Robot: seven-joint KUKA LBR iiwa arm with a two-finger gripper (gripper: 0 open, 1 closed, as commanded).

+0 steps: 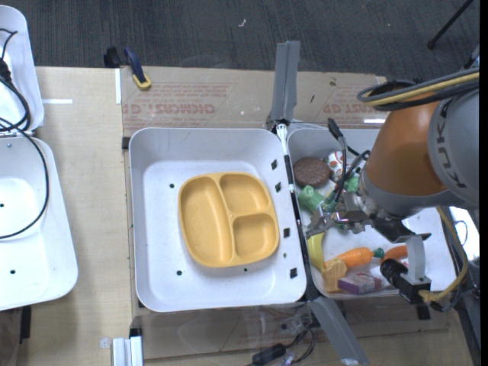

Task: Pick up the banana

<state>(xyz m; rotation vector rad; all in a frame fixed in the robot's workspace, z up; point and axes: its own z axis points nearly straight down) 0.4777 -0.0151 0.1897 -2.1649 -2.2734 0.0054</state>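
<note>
Two white bins sit side by side across the middle of the frame. At the bottom right, in the near end of the right bin (438, 231), a small purple box (358, 284) lies beside a pale yellow wedge (333, 270), and an orange carrot (352, 257) rests just above them. Another bit of orange (396, 252) pokes out to the right of the carrot, cut off by the arm's black fittings, so what it is cannot be told.

At the left wall of that bin lies the banana (314, 248): a short yellow curve, upright in the frame, pressed close against the divider between the bins. Its upper end disappears under the gripper (328, 218), which hangs directly over it; whether the metal touches the fruit is hard to make out, and whether the claw is released or clenched cannot be told from this angle.

Most of the right bin's middle is hidden by the arm (415, 155), its grey and orange bulk reaching in from the right edge. A green toy (311, 197) peeks out above the gripper, partly covered. Farther up sit a dark brown round cookie (311, 171) and a small white patterned thing (337, 161), half hidden by cables.

In the left bin (152, 204), a yellow divided plate (227, 219) lies in the centre.
</note>
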